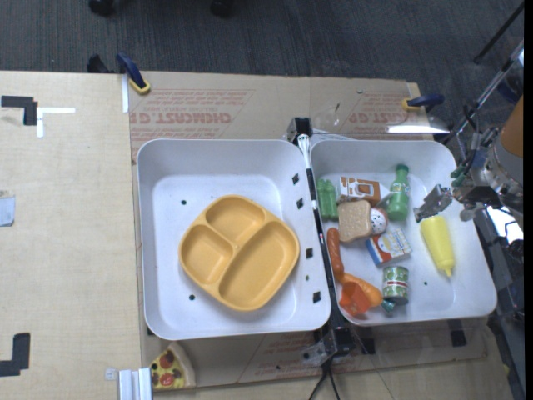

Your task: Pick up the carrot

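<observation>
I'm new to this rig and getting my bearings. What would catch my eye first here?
The big yellow divided plate alone in the left bin. Then the right bin, cluttered with toy food: a yellow mustard bottle on its right side, an orange carrot near its front-left corner. The gripper hovers just above the mustard.

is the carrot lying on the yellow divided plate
No, the carrot lies in the right bin, while the yellow plate sits in the left bin.

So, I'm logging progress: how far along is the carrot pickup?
Nothing looks done: the orange carrot lies along the left wall of the right white bin. The gripper is above the yellow mustard bottle, away from the carrot. Reaching, grasping and lifting remain.
</observation>
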You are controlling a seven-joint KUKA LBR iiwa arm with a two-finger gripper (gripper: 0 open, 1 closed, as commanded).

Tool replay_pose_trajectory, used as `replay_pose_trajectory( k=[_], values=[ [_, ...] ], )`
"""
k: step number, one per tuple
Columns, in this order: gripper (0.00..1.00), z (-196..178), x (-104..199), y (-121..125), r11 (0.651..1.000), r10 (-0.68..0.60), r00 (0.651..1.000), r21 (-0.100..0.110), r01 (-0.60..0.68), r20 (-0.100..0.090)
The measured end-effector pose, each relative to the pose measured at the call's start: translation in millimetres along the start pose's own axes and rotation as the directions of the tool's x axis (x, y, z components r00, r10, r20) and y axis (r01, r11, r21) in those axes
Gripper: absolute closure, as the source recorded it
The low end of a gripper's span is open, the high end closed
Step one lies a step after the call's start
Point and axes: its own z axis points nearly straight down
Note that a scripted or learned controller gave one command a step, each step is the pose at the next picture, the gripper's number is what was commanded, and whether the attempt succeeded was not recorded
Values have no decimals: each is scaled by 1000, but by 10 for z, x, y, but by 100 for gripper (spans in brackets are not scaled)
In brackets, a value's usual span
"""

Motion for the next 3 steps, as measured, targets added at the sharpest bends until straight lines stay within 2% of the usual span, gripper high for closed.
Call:
replay_pose_trajectory(
  k=[1,2,3],
  values=[
    [0,287,1007,-428,996,-90,996,1,90,0],
    [0,174,1889,-451,885,-465,885,-3,465,2],
    [0,286,2343,-466,865,-502,865,1,502,0]
  ],
)
